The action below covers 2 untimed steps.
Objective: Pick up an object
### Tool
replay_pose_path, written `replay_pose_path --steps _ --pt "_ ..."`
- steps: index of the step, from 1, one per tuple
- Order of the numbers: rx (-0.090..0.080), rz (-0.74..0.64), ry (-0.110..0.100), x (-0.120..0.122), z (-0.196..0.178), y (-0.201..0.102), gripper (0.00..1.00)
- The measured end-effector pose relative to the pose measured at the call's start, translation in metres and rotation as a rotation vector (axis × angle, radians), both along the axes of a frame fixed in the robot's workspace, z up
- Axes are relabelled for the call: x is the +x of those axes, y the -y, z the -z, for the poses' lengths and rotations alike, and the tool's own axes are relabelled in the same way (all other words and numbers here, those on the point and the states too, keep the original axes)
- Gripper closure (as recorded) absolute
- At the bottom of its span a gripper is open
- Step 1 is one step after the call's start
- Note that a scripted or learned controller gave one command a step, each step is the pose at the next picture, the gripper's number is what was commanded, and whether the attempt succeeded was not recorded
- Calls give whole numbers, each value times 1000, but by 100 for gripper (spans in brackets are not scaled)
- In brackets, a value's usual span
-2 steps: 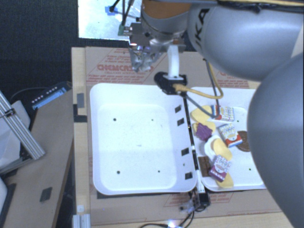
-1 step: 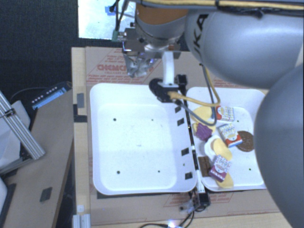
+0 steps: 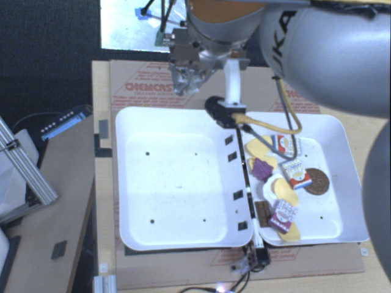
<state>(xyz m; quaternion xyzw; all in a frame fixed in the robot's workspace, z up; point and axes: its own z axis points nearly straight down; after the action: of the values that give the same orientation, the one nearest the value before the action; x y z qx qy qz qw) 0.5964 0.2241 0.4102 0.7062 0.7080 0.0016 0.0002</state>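
Grey robot arm (image 3: 330,41) fills the upper right of the frame, curving in toward the top centre, where an orange band sits above its wrist. Below it a table (image 3: 73,182) with a brown sheet carries two shallow white bins side by side.

The left bin (image 3: 177,176) takes up the centre left of the frame and shows bare white floor. The right bin (image 3: 336,224) lies at centre right and holds a small heap of objects crowded against its left wall.

The tool (image 3: 186,81) hangs at the upper centre of the frame, above the far rim of the left bin and over the brown sheet. Its tip is blurred and seen from above, so I cannot tell how far it is open, and nothing can be seen held in it.

The heap includes a round brown disc (image 3: 316,181), a red and white packet (image 3: 297,174), a purple piece (image 3: 262,168), several pale yellow pieces (image 3: 285,191) and a small purple-labelled packet (image 3: 283,215) toward the lower edge.

All the objects lie down and to the right of the tool, well apart from it, across the divide between the bins. The heap runs lengthwise from upper to lower frame along that divide. By my judgement, the pick has not begun, and the tool must travel right and toward the lower frame before descending.
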Motion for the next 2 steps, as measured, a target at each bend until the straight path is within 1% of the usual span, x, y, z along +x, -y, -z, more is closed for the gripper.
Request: replay_pose_path --steps 1,2 --pt "-1 -3 -3 -29 3 -10 100" --pt "-1 -4 -4 -71 2 -11 100"
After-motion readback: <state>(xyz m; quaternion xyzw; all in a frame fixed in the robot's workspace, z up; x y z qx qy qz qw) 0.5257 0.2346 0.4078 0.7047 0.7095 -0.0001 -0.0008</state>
